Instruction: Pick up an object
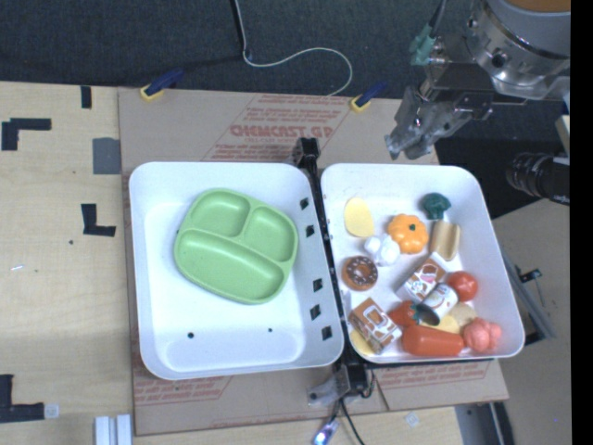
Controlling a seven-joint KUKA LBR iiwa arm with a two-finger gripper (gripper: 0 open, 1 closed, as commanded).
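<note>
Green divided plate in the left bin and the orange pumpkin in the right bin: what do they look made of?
The green divided plate looks like moulded plastic, matte, with soft rounded compartment ridges. The small orange pumpkin seems to be glossy plastic toy food, judging by its uniform colour and faint highlights; rubber or foam can't be excluded.

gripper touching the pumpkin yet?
Apart. Camera view shows the gripper above the right bin's back rim, with bare white floor between it and the orange pumpkin.

Even, bright overhead light, faint shadows, slightly soft focus throughout.
</note>
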